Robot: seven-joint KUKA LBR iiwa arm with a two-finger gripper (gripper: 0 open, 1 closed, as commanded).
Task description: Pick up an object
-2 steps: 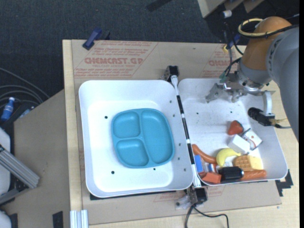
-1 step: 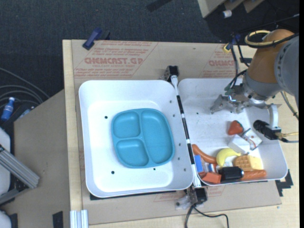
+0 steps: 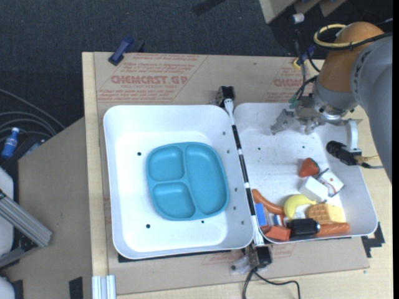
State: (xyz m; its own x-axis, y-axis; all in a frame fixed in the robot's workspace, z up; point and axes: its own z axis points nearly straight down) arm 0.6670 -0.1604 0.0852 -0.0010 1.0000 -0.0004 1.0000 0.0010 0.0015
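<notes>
My gripper (image 3: pixel 292 124) hangs over the far part of the right bin (image 3: pixel 280 161), below the grey wrist and orange band. Its fingers look spread, with nothing between them. The objects lie in a heap at the bin's near right corner, well away from the gripper: a red piece (image 3: pixel 308 166), a white block (image 3: pixel 313 189), a yellow banana (image 3: pixel 298 202), a waffle-like piece (image 3: pixel 319 212), a black item (image 3: pixel 303 227), an orange sausage (image 3: pixel 267 202) and a small blue item (image 3: pixel 261 215).
The left bin (image 3: pixel 124 167) holds a blue divided plate (image 3: pixel 186 180). A black clamp (image 3: pixel 225 94) sits at the far end of the wall between the bins. A black part (image 3: pixel 340 152) juts in at the right bin's right rim. Brown cardboard (image 3: pixel 149 76) lies under both bins.
</notes>
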